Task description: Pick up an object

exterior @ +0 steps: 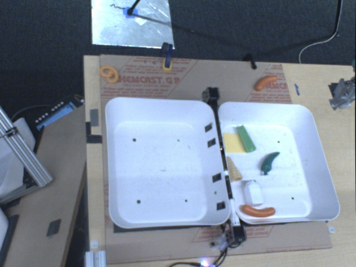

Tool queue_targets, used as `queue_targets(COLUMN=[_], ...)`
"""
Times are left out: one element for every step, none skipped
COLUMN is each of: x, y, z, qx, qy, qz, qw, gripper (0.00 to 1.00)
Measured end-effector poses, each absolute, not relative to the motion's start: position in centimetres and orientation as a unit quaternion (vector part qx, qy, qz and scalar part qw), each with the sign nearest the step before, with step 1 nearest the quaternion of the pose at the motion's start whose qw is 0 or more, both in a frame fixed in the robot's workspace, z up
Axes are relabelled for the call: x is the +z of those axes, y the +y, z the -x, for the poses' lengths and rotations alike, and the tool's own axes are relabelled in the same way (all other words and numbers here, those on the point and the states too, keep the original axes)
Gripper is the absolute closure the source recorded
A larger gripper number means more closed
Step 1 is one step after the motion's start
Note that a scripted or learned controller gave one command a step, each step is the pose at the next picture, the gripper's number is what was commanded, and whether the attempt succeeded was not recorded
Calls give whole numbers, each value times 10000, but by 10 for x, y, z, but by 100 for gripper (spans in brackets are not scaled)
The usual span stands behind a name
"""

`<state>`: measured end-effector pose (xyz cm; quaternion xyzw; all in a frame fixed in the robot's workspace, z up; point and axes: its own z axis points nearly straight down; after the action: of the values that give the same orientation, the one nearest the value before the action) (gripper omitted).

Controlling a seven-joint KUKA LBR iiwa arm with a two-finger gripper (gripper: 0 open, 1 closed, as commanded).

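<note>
**Gripper parked off the far right corner of the right bin, objects untouched**

Nearest the camera, an orange-red sausage (257, 210) lies against the front wall of the right bin (321, 166), well apart from the gripper (342, 93) and to its left. Just behind the sausage sits a small white bottle (254, 192), then a tan cone (234, 170) by the bin's left wall. A teal pepper (270, 162) lies mid-bin, the closest of the bin's objects to the gripper, yet well apart from it. Farther back, a yellow block (232, 143) touches a green stick (245, 138). The left bin (161, 107) lies farthest left of the gripper.

The gripper itself sits at the view's right edge, beyond the right bin's far corner; whether it is wide or narrow cannot be told. Level with it, to its left, a second orange sausage (265, 82) rests on the cardboard (222, 77).
</note>
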<state>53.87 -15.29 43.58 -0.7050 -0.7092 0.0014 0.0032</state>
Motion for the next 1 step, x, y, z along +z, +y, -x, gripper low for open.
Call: queue_targets(x=[379], y=[-93], z=[-540], qx=[1], qy=[-7105], qz=[7036], qw=[18], gripper=[100])
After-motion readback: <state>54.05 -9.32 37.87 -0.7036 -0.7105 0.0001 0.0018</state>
